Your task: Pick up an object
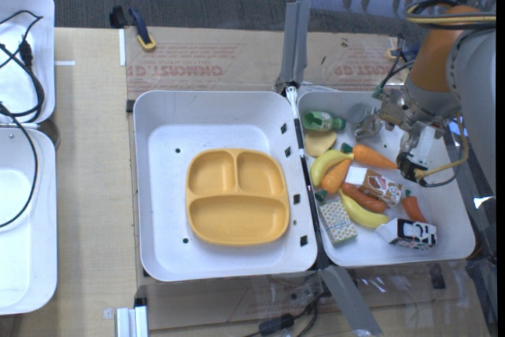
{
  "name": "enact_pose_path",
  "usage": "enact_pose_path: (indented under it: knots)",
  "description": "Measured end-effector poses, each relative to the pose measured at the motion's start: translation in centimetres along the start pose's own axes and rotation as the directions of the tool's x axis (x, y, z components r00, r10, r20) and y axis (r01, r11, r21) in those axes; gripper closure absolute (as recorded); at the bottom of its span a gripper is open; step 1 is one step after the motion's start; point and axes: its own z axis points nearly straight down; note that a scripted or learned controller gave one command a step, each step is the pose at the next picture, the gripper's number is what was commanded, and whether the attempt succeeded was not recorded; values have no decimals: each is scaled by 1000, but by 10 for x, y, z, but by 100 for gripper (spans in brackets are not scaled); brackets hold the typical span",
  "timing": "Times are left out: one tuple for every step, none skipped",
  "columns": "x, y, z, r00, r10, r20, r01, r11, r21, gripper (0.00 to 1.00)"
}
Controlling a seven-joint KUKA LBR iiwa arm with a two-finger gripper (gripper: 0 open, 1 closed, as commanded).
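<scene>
2 white bins sit side by side on the bench. The left bin (154, 170) holds a yellow divided plate (237, 196) with 3 compartments, lying flat near its middle. The right bin (454, 229) holds a heap of toy food and small packets. A green item (319, 121) lies at the far left corner, with a pale yellow piece (319, 143) just in front of it. A banana (327, 164) curves below that, touching a carrot (335, 175). Another carrot (373, 157) lies across the middle of the bin, tip pointing right. A red and white packet (383, 187) rests on a second banana (361, 211), and a checked sponge-like block (337, 221) lies at the near left. A small black and white carton (412, 232) lies near the front wall, with an orange piece (413, 208) just above it.

The arm (442, 63) reaches in from the right, and the gripper (371, 122) hangs over the far part of the right bin, above the carrot in the middle. Nothing can be seen between its fingers, and I cannot tell how wide it stands.
</scene>
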Motion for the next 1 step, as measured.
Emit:
enact_pose_path:
  knots:
    - [0, 0, -7, 1000, -3, 2, 3, 1000, 2, 100]
